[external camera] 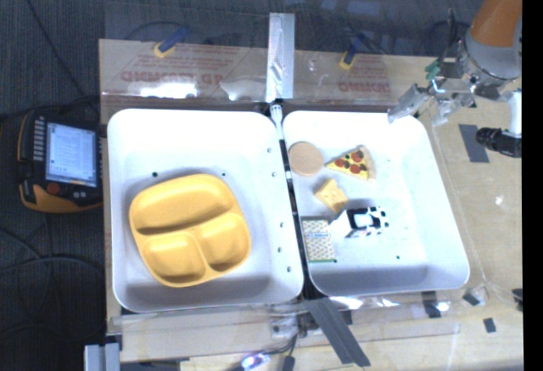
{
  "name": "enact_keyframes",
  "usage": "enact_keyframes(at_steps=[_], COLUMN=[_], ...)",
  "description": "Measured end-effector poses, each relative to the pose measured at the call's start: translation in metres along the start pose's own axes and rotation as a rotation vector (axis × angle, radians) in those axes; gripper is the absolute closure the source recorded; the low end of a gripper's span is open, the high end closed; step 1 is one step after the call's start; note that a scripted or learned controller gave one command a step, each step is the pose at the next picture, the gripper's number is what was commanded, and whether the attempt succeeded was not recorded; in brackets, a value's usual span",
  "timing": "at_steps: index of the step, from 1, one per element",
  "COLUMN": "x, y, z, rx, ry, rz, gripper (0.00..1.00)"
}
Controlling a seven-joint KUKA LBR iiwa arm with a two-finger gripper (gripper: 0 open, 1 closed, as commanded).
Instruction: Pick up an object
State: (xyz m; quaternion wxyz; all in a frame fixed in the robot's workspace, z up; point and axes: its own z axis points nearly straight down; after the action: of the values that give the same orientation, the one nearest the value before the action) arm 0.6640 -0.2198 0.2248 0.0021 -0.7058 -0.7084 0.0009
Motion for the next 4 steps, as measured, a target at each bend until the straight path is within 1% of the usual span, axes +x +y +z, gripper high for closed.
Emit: enact_keyframes(at_steps=[1, 2, 3, 4], x=[0.044, 0.080, 0.081, -0.005], y=[0.005, 0.001, 0.003, -0.022], z=[0.094, 0.136, 0.127, 0.019], rx=[0.001, -0.012, -0.013, -0.001], ry=[-0.003, -0.010, -0.009, -0.005], rz=[-0.202, -0.237, -0.237, -0.191], gripper=[0.00, 0.00, 1.00, 1.00])
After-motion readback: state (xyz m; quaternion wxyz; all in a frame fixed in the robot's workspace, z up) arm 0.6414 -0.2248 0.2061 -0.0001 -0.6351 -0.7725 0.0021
